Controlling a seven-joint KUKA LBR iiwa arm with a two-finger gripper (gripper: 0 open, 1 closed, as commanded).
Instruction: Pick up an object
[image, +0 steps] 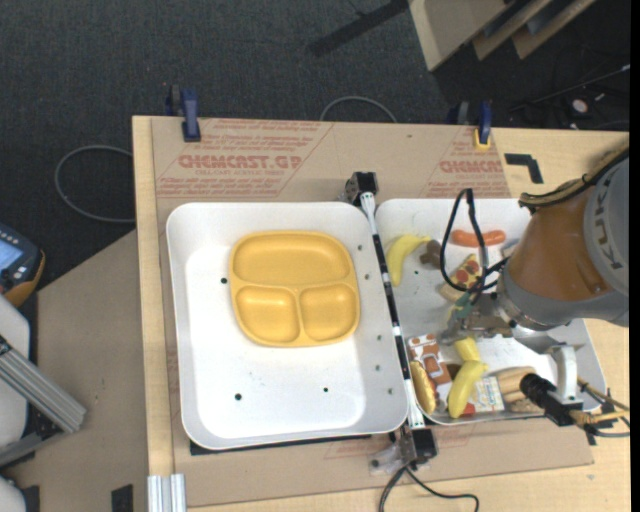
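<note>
Closest to the lens, the arm (560, 260) reaches in from your right. Its orange band bulks over the right side of the right bin (425, 212) and hides what lies beneath it. Below the band the claw (468, 325) hangs low over the clutter in the middle of that bin. From this angle you cannot tell whether it is spread or pressed together.

Just in front of the claw lies the front banana (462, 388). It is plain yellow and gently curved, and it runs toward the bin's front wall. A smaller yellow bit sits at its upper end, and you cannot tell whether that is part of it or a separate piece.

Left of the banana, a brown and red bun-like item (422, 385) lies along the bin's left wall, with a red and white packet (425, 350) just behind it. To the banana's right is a tan rounded piece (505, 380), partly covered by the robot's hardware.

Beyond the claw you see an orange and white packet (465, 272). Behind that, an orange-red sausage shape (470, 238) lies near the back wall. The back banana (400, 255) lies beside the left wall.

In the left bin (280, 390), a yellow divided plate (295, 285) rests in the back half. Both bins stand on the bench (250, 160), which is covered in brown card with red lettering. Blue clamps (187, 112) grip its back edge.
</note>
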